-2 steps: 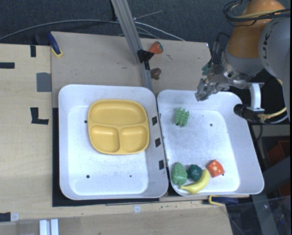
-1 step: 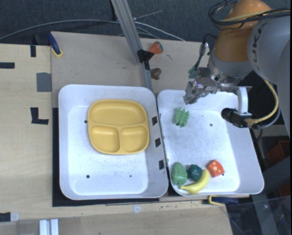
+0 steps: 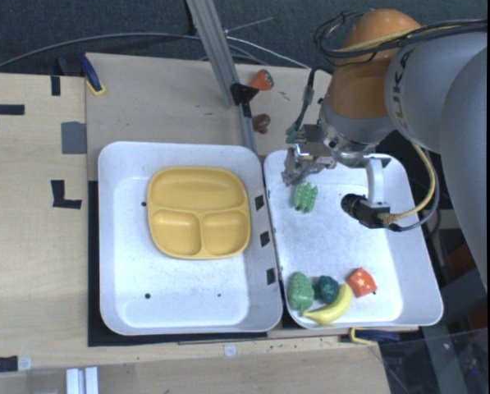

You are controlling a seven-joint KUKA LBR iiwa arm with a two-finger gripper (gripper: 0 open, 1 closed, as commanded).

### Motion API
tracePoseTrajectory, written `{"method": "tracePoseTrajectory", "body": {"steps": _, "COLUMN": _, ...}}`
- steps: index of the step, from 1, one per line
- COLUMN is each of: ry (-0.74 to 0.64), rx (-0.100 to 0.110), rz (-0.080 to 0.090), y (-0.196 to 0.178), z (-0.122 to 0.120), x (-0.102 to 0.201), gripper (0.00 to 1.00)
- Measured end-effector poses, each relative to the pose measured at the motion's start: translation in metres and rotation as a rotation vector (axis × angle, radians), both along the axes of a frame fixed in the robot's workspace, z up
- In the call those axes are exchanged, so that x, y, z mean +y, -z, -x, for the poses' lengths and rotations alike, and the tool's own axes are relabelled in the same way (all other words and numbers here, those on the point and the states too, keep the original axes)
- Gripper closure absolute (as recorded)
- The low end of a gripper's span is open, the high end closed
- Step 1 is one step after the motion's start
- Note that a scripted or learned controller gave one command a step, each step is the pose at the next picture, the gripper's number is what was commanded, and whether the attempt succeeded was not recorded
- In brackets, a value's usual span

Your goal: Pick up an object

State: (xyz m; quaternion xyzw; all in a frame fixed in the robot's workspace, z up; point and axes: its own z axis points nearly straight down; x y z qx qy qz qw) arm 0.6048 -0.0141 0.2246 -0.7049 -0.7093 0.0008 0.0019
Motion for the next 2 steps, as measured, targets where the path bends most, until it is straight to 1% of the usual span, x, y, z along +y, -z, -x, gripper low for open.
{"method": "tracePoseTrajectory", "body": {"steps": 1, "ry": -0.002, "rx": 0.000, "rz": -0.001, "y": -0.006, "z": 0.028, "x": 0.057, "gripper": 1.00}}
{"method": "tracePoseTrajectory", "body": {"steps": 2, "ry": 0.000, "rx": 0.001, "rz": 0.001, "y": 0.005, "z": 0.053, "x": 0.100, "gripper": 1.00}}
